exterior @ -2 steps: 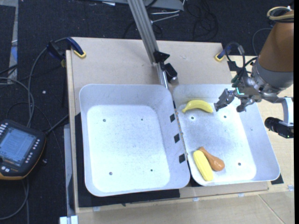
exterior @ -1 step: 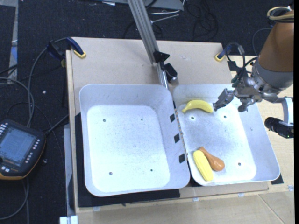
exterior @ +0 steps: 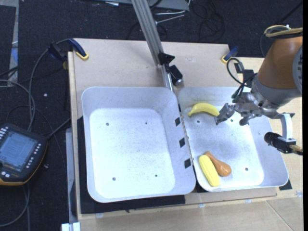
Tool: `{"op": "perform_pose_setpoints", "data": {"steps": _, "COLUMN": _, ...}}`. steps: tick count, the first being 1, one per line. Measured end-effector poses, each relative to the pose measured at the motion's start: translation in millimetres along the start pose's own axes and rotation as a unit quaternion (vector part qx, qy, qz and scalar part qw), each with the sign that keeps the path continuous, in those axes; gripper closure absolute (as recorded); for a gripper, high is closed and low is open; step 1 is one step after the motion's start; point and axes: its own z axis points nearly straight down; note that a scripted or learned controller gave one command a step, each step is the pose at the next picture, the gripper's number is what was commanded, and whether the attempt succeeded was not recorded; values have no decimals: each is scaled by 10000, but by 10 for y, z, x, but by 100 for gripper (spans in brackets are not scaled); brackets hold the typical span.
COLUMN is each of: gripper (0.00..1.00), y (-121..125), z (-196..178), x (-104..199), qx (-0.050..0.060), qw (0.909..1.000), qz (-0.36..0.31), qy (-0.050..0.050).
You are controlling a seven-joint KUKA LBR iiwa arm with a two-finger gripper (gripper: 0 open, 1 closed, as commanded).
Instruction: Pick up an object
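The task looks barely begun; nothing is lifted yet, as far as can be judged. The gripper (exterior: 235,115) hangs over the upper part of the right bin (exterior: 269,177), its two dark fingers (exterior: 224,114) spread apart with nothing between them; they appear open and carry no load. Three candidate objects lie on that bin's floor: a yellow banana (exterior: 203,109) near the upper left corner, just beside the nearer fingertip but seemingly not within the gap; a yellow corn-like piece (exterior: 209,171) near the lower edge; an orange pear-shaped piece (exterior: 219,164) touching it on its right. Whether the fingers are at the bin's floor or above it cannot be told from this slanted view. The left bin (exterior: 91,100) sits beside the right one on the tabletop (exterior: 120,64). Still to do, by my reading: settling on one object, probably the banana since it is closest; closing around it; raising it free of the bin.
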Motion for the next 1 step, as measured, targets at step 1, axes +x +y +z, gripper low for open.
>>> {"op": "perform_pose_setpoints", "data": {"steps": 1, "gripper": 0, "y": 66, "z": 597, "x": -10, "qx": 2, "qw": 10000, "qz": -4, "qy": 2}}
